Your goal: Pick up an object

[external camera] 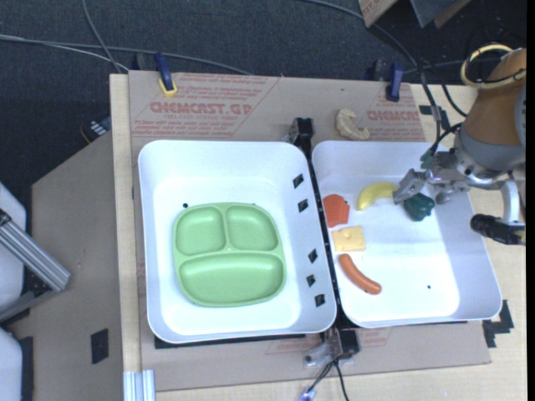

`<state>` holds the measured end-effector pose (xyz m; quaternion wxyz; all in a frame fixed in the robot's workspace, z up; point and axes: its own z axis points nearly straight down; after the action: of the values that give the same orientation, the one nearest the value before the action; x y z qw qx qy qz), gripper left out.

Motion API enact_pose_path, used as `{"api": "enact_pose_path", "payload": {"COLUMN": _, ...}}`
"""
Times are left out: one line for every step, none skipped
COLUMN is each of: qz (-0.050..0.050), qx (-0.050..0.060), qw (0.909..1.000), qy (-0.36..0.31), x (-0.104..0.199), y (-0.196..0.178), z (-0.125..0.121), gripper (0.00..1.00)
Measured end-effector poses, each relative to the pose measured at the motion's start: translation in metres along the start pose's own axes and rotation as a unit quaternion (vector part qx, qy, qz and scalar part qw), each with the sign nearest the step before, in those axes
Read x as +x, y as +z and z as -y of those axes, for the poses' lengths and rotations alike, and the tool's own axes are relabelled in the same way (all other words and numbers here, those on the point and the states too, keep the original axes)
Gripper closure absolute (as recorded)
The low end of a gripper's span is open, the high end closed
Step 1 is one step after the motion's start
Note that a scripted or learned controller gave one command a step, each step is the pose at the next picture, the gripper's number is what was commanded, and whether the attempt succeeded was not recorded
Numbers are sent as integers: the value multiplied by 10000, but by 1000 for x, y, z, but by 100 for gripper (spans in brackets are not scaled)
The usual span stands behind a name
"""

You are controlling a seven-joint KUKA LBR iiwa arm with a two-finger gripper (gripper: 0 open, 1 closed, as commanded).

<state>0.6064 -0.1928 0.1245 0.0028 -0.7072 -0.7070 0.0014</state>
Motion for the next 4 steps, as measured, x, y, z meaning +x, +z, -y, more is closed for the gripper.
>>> {"api": "enact_pose_path", "payload": {"qz": 1, "qx": -3, "qw": 10000, "qy": -3, "x": 1, "y": 42, "z": 0, "gripper": 0}}
{"api": "enact_pose_path", "payload": {"qz": 6, "qx": -34, "qw": 10000, "qy": -4, "x": 0, "y": 28, "z": -1, "gripper": 100}}
{"api": "enact_pose_path", "payload": {"qz": 17, "qx": -57, "qw": 10000, "qy": 1, "x": 2, "y": -21, "z": 6, "gripper": 100}}
{"api": "enact_pose_path", "payload": {"qz": 22, "qx": -69, "qw": 10000, "qy": -7, "x": 0, "y": -87, "z": 4, "gripper": 100}}
